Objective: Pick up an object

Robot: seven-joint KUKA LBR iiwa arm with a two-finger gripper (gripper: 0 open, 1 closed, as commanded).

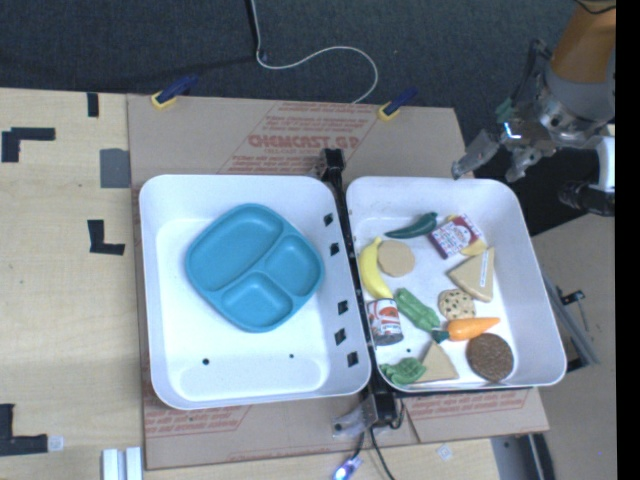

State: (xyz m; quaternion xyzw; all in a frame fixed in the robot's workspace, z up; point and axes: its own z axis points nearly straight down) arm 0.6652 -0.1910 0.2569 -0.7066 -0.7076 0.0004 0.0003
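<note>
Even, bright light (slightly soft focus).

The arm (585, 48) is cut off at the top edge, at 1 o'clock. The label on the small can (386, 321) is too tiny to read.

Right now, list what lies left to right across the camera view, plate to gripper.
Blue divided plate → banana → green pepper → carrot → gripper.
</note>
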